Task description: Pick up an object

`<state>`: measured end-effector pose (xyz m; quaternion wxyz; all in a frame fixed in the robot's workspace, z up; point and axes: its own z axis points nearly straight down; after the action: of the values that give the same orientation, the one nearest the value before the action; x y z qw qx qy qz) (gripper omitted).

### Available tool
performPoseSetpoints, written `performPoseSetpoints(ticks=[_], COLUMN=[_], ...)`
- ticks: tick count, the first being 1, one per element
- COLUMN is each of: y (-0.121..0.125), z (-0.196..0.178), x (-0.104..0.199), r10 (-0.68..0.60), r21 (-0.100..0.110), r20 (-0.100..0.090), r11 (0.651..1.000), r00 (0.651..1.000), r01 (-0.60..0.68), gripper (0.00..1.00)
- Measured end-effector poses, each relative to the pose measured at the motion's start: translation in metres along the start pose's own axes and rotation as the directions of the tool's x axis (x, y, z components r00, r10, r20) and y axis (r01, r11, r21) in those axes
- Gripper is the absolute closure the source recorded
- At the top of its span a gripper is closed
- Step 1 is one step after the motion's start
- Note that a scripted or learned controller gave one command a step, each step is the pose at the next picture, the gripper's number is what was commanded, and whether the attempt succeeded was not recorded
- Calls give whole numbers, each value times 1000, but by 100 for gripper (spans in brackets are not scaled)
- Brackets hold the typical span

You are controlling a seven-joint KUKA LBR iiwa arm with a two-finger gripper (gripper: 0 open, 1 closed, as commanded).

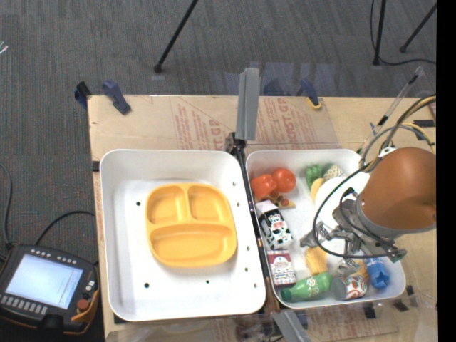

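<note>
My gripper [343, 251] hangs low over the right bin [299, 155], under the arm's orange band [399, 187], and the wrist and cables hide much of it. Just beside it lie a yellow-orange piece [315, 260], a small can [349, 286] and a blue object [377, 275]. A green bottle [308, 287] lies along the bin's front wall. Further left are a red box [283, 266] and a cow-patterned carton [276, 228]. Red toy vegetables [273, 184] sit at the back left, with green pieces [317, 171] and a white dish [333, 191] behind the arm.
The left bin [117, 191] holds a yellow divided plate [191, 223]. A grey post [248, 109] rises behind the wall between the bins. A teach pendant [46, 283] lies on the floor at the lower left. Black cables [335, 212] loop beside the wrist.
</note>
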<state>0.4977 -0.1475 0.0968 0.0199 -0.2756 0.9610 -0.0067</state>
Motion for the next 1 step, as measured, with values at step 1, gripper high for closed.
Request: performPoseSetpoints(ticks=[1], y=[-18], z=[1], x=[10], r10=[-109], r21=[-3], r20=[-4], r11=[994], r00=[994], r01=[109], gripper=[0])
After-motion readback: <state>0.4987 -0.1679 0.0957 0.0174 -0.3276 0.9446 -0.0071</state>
